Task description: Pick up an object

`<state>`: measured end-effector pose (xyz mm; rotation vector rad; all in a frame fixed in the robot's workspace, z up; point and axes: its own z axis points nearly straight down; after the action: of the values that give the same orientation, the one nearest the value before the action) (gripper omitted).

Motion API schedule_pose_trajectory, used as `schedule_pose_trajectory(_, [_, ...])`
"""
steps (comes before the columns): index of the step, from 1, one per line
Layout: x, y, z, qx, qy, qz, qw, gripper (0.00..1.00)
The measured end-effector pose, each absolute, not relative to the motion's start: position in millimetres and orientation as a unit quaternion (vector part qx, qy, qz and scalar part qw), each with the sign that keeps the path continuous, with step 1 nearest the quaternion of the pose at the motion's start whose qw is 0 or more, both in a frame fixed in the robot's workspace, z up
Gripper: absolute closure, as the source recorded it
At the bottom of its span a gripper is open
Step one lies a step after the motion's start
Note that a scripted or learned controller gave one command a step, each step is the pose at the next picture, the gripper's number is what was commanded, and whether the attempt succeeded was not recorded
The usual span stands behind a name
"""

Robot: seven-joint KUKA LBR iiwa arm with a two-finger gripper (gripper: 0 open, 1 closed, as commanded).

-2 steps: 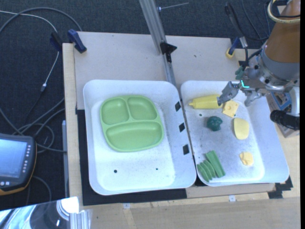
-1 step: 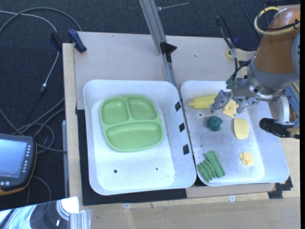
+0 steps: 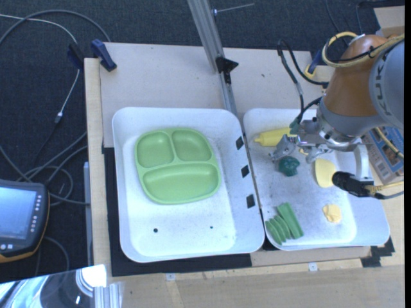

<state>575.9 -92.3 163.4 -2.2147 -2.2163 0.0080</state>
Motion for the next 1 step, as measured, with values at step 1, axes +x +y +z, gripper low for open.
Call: schedule_pose_trajectory(1, [577.5, -81.9, 112.1, -0.707, -0.707, 0.0022, 0.004, 0.0])
